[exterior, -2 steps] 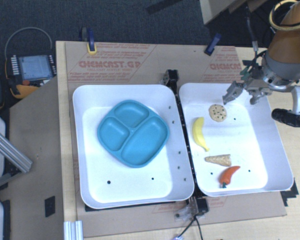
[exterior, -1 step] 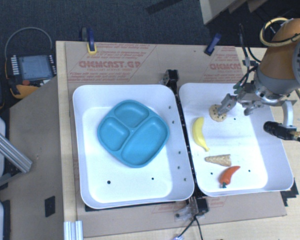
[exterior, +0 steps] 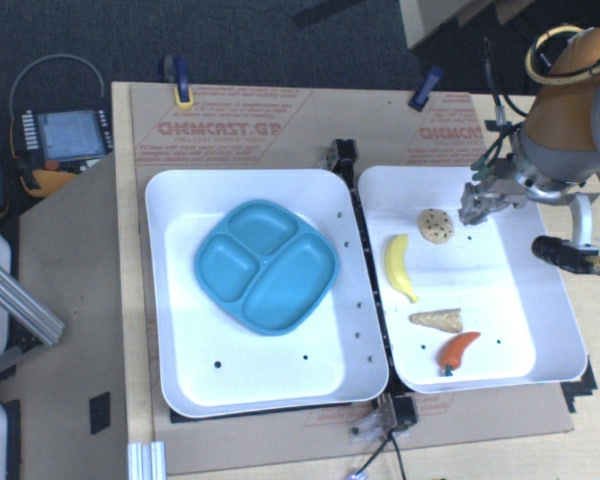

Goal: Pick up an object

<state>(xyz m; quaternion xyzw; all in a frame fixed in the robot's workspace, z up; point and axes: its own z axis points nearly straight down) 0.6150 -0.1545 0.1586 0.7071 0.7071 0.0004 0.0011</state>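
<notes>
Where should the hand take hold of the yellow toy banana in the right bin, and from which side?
Probably across the middle of the yellow toy banana, coming straight down. It lies flat, long axis roughly up-down in the view, so fingers closing left-right span its narrow width, with bare floor on both sides.

The arm [exterior: 570, 88] runs off the right edge, and the tool's [exterior: 472, 211] finger spacing is too small to tell.
</notes>
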